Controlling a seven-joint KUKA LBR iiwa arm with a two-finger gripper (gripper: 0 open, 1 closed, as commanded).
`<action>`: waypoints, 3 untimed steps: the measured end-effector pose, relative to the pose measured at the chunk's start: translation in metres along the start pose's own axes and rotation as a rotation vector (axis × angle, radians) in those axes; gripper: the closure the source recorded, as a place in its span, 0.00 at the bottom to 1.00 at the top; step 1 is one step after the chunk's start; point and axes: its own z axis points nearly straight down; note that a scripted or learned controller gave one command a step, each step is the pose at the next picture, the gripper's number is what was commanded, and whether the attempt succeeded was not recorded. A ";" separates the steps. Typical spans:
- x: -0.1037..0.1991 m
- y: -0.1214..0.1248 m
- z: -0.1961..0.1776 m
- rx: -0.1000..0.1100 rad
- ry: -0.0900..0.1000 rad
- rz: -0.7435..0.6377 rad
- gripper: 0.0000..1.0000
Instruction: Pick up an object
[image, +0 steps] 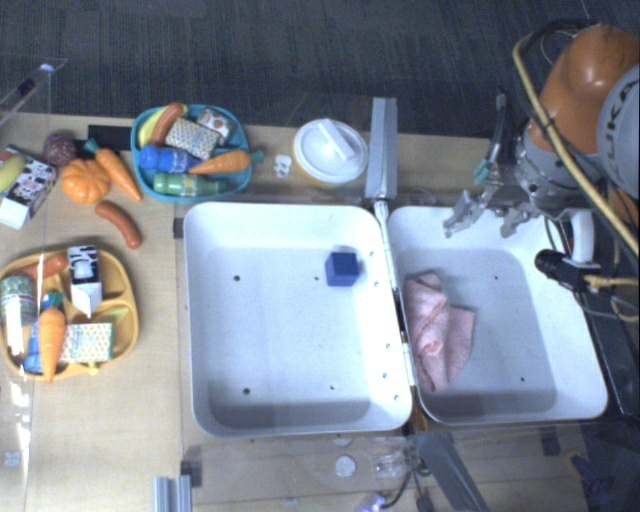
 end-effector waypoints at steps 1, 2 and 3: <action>-0.001 -0.049 0.119 0.002 0.000 0.020 0.00; -0.028 -0.100 0.138 -0.019 -0.003 -0.129 0.00; -0.002 -0.063 0.138 -0.018 -0.003 -0.130 0.00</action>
